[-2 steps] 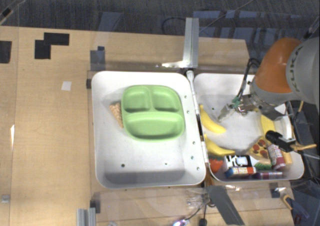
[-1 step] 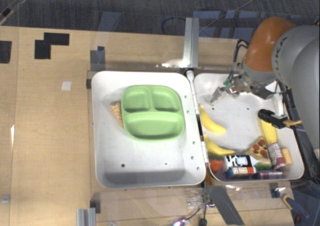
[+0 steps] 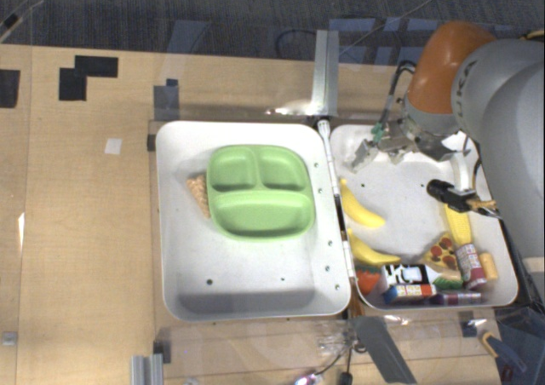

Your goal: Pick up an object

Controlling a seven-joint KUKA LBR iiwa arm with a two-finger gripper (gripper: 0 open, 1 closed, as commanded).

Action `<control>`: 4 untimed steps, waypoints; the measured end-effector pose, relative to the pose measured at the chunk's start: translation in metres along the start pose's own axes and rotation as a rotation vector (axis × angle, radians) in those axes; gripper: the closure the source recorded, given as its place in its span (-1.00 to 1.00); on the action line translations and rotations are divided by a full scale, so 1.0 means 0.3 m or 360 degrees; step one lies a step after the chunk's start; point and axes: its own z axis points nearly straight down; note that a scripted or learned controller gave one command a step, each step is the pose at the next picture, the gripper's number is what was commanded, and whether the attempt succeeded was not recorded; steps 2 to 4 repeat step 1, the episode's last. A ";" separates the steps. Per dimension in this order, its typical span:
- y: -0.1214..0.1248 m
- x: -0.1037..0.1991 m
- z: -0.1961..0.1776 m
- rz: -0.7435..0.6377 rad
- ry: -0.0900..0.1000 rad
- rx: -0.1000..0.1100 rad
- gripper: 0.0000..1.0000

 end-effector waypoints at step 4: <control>0.000 0.000 0.000 0.0000 0.0000 0.0000 -1.00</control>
